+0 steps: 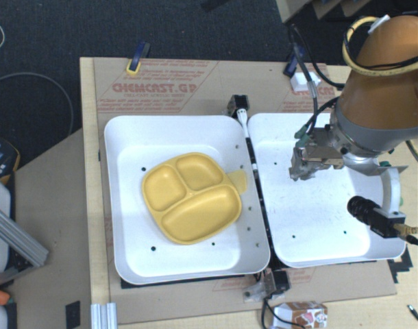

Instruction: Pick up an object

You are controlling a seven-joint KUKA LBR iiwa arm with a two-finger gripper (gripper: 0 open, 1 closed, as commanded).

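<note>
End effector over right bin — bare.

Open rim around yellow tray — unobstructed

The brown cardboard sheet under the two white bins has red letters printed on it. Near the top left they read "CHEMCAST GP". Small red lines of print sit above and below that word, but they are too small to read. More red print at the top right is partly hidden.
</note>
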